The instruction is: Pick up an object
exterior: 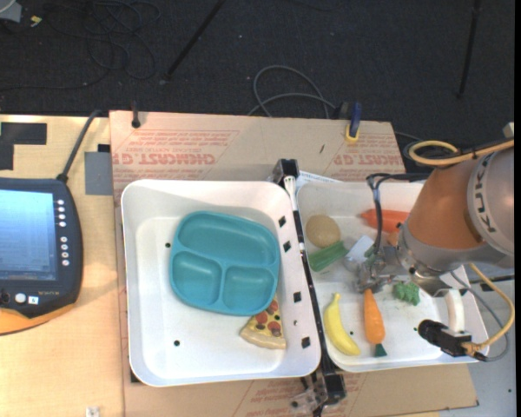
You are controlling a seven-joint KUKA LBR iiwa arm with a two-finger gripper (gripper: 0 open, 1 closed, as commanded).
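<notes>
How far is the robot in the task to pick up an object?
Nothing looks picked up yet. The gripper is low in the right bin, just above the toy carrot, which lies flat on the bin floor beside the toy banana. I cannot tell how the gripper stands. Grasping and lifting an object are left.

Left bin (148, 233): white. Inside it, divided plate (225, 261) teal; pizza slice (266, 328) at plate's lower right, tan crust, red spots. Right bin (347, 359): white. Right of plate: banana (339, 324) yellow; carrot (373, 317) orange, green top; round potato (323, 229) tan; green wedge (326, 256) below potato. Arm (456, 211): orange band, grey body. Cardboard (243, 150) beyond plate: brown, red print. Tablet (22, 241) left of plate: blue screen.
</notes>
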